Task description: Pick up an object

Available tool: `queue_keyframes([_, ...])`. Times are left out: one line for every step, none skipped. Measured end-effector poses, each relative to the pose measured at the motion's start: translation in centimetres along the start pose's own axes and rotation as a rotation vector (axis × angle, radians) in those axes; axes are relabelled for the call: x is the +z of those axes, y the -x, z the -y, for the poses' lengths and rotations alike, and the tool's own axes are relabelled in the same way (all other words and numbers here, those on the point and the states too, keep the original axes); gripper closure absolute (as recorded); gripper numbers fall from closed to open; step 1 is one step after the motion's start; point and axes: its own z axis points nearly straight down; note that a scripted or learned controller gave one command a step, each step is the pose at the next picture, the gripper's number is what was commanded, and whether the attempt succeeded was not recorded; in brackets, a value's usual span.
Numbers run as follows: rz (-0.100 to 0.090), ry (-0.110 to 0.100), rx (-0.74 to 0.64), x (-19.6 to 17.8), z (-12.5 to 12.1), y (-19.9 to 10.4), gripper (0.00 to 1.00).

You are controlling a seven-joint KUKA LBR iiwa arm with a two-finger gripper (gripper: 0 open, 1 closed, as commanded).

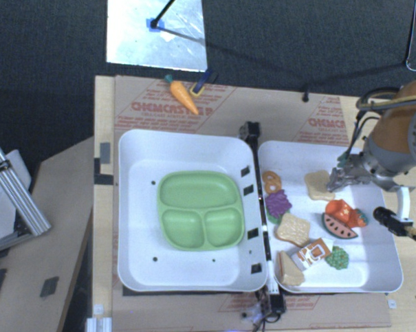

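- Reaching in from the right, the end effector [340, 176] hangs over the far part of the right bin [386, 269], its dark tip low above the bin floor; how it stands, wide or narrow, I cannot tell.
- Just beside that tip, on its left and slightly nearer, lies a pale bread slice [318, 185]; the tip seems to overlap the slice's right edge, but whether it touches is unclear.
- Nearer than the end effector, a red toy piece [344, 210] sits just above a watermelon slice [339, 227], the two touching or nearly so.
- Further left in the same bin lie a small pretzel [271, 179] and, just nearer than it, a bunch of purple grapes [278, 203].
- Toward the near side of that bin are a tan cracker-like slice [292, 229], a small orange and white carton [311, 253], a green leafy piece [337, 258] just right of the carton, and another pale piece [289, 268] at the near left corner.
- On the left, the other white bin [143, 159] holds a green divided tray [200, 210], well apart from the end effector.
- Beyond the bins, on the surface [279, 106], a toy carrot [183, 96] lies near the far left, just beside a silvery sheet [156, 27].
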Motion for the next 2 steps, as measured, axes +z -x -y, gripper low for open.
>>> queue_keyframes([0.000, 0.000, 0.003, -6.5, -0.3, -0.1, 1.00])
queue_keyframes([0.000, 0.001, 0.002, -12.0, -0.5, 0.0, 1.00])
